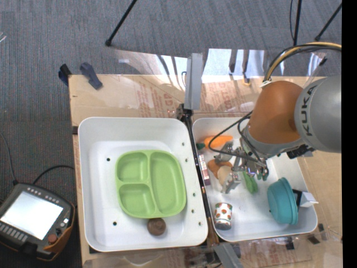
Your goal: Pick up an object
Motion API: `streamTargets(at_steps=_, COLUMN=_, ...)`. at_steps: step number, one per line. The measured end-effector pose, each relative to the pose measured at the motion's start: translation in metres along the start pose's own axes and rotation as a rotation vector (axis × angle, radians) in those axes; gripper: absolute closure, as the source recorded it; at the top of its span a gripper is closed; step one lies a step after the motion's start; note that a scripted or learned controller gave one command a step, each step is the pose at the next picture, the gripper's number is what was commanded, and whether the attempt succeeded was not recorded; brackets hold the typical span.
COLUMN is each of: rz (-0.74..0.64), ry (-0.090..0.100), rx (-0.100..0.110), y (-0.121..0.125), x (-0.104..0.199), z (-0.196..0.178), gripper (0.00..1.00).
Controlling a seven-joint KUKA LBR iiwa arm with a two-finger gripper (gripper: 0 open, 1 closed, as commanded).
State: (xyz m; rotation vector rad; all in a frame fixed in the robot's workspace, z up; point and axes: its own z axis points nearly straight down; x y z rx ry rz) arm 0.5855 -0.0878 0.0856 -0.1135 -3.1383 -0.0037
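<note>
Grey carpet around bench (111,96). Green plate (150,183) and brown lump (157,226) in left bin (92,149). Claw (237,180) low in right bin (256,228) among small toys (220,169); grip impossible to tell. Teal bowl (283,201), spotted cup (223,215) nearby.

- The arm (312,113) runs off the right edge, so its base is cut away.
- The gripper (237,178) is a tangle of metal; its tips blur into the things under it.
- An orange thing (217,142) just left of the gripper is half covered by cables.
- A tan thing (222,172) beneath the gripper is too hidden to name.
- The tablet (33,216), far left, is clipped by the edge.
</note>
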Motion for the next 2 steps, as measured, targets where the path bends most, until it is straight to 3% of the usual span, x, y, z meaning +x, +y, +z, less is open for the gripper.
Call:
streamTargets(at_steps=1, rz=0.054, ry=-0.002, rx=0.000, y=0.006, x=-0.008, z=0.000, gripper=0.00)
streamTargets(at_steps=2, rz=0.060, ry=-0.037, rx=0.002, y=-0.020, x=0.077, z=-0.008, gripper=0.00)
